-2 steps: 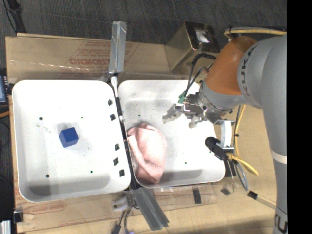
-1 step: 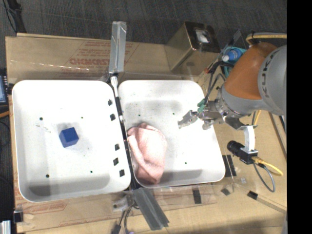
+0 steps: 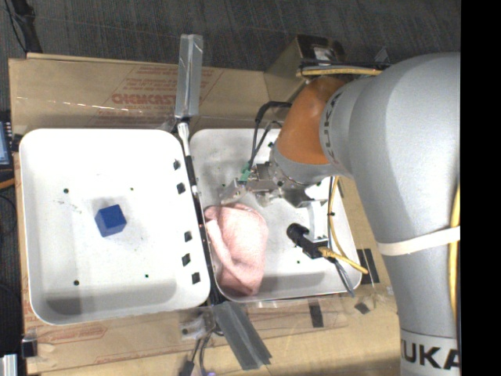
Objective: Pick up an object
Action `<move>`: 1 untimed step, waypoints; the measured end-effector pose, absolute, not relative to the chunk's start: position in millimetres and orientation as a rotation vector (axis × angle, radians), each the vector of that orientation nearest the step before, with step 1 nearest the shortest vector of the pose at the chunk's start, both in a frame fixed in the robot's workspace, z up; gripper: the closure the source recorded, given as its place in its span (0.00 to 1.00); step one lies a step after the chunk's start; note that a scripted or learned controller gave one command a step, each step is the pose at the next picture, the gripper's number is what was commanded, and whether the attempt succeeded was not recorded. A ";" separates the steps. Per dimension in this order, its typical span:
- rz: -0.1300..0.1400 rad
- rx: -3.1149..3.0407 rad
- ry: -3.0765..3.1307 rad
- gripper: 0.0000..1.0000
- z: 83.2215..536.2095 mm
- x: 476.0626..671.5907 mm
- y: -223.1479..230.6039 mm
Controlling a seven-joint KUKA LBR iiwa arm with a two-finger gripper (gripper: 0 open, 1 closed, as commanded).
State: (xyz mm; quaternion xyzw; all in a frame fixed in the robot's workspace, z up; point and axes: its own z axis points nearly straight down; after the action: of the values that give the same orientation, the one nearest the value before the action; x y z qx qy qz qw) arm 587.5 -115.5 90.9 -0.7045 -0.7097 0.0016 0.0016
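Note:
A pink cloth (image 3: 237, 245) lies crumpled in the right bin (image 3: 227, 149), along its left wall and reaching toward the front. My gripper (image 3: 237, 189) hangs low over the right bin, right at the far edge of the cloth. The grey arm with its orange band (image 3: 305, 128) comes in from the right and covers much of that bin. A small blue cube (image 3: 111, 219) sits alone in the left bin (image 3: 47, 171), left of centre.
A metal divider with black clips (image 3: 188, 210) runs between the two bins. Brown cardboard (image 3: 94, 88) lies behind the bins. The arm hides the right side of the right bin.

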 end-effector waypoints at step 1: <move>0.008 -2.205 -2.229 1.00 100.2 587.1 -115.2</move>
State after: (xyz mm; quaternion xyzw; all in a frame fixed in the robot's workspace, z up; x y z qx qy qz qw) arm 587.1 -115.2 100.2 -0.7034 -0.7108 0.0026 0.0032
